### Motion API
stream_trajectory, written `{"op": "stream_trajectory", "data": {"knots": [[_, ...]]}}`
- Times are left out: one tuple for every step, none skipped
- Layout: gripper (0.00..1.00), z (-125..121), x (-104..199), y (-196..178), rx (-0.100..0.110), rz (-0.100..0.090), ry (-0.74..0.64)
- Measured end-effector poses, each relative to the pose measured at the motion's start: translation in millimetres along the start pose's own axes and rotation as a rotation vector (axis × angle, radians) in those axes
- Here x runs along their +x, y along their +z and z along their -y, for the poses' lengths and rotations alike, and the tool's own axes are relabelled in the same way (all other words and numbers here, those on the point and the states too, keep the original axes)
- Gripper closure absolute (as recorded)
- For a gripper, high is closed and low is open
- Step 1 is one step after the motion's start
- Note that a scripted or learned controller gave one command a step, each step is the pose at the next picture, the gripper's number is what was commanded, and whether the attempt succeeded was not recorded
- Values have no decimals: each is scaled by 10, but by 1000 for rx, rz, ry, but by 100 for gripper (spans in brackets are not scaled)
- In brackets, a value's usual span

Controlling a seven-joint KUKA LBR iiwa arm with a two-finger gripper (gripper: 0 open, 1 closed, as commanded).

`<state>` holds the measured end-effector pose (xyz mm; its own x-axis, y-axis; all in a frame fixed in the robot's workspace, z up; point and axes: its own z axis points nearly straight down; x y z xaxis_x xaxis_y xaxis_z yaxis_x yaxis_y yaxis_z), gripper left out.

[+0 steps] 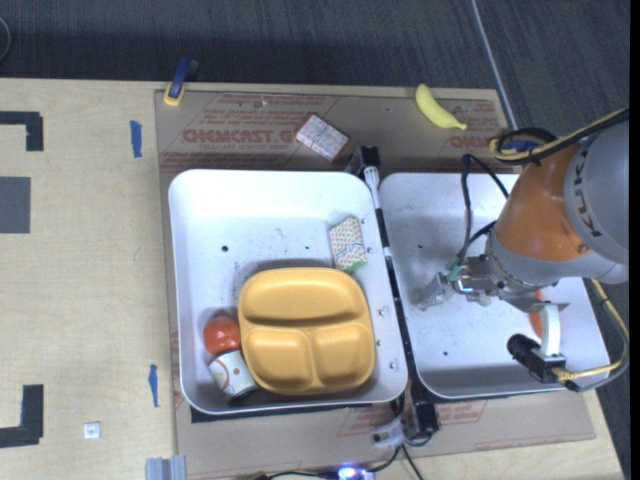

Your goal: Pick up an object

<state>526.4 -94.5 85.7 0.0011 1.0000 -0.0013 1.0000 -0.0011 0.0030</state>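
My gripper (pixel 432 293) hangs low over the floor of the right bin (pixel 430 198), left of its middle, pointing toward the left. No object shows at its tip. An orange and white object (pixel 547 326) lies in the right bin near its right wall, partly under the arm. The left bin (pixel 200 188) holds a yellow divided tray (pixel 305 328), a small patterned packet (pixel 347 242), a red ball (pixel 221 334) and a white and orange can (pixel 232 372).
On the cardboard behind the bins lie a yellow banana (pixel 438 108) and a patterned block (pixel 321 136). A blue clamp (pixel 180 78) sits at the cardboard's back left corner. Black cables loop over the right bin's back right corner.
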Motion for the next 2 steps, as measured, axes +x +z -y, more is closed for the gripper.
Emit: {"op": "stream_trajectory", "data": {"knots": [[0,-306,-28,1,0,0,-1],[0,-692,13,2,0,-1,-2]]}}
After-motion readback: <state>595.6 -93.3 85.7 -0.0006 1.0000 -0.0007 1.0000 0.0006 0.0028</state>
